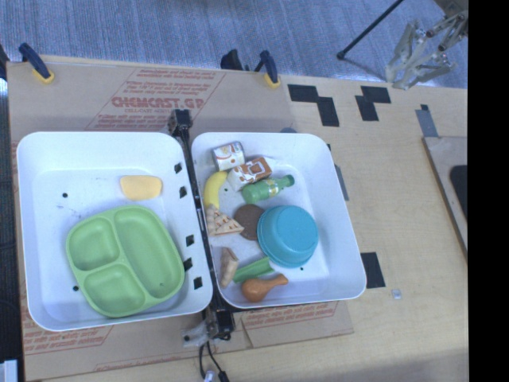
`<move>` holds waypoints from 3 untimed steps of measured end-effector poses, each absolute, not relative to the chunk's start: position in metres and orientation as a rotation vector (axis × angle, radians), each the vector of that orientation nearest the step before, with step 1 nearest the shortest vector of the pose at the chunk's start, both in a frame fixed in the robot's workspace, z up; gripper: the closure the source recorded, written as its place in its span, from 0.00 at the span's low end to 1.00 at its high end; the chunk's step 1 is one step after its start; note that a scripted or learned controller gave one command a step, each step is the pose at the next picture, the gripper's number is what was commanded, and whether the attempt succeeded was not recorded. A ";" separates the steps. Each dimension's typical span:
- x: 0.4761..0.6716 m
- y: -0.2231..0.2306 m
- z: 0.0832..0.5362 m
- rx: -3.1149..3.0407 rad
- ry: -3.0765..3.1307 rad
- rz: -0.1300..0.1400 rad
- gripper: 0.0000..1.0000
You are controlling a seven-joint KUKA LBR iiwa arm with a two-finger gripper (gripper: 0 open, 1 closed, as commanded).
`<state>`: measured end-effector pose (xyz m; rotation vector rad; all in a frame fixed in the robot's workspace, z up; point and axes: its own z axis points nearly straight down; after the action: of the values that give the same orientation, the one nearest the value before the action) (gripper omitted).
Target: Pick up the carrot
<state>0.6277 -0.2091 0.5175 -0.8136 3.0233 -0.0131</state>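
Carrot (264,286), smooth orange tapered plastic

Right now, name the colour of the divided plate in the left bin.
Light green: the divided plate, seen clearly in the camera view.

I count two white bins: the left bin (32,237) and the right bin (338,213). Left of the blue bowl (288,235) I see one green divided plate (123,259) and one yellow block (141,186). Around that bowl lie one banana (213,188), one green bottle (267,188), two small cartons (228,155) (253,169), one waffle wedge (223,224), one brown disc (246,220) and one drumstick (264,286).
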 end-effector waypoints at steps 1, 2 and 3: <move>0.628 -0.210 0.515 -0.812 3.028 -0.010 0.00; 0.629 -0.209 0.528 -0.814 3.019 -0.023 1.00; 0.655 -0.185 0.283 -0.453 3.125 0.008 1.00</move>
<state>0.6555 -0.1854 0.2834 -0.4534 3.1245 0.0082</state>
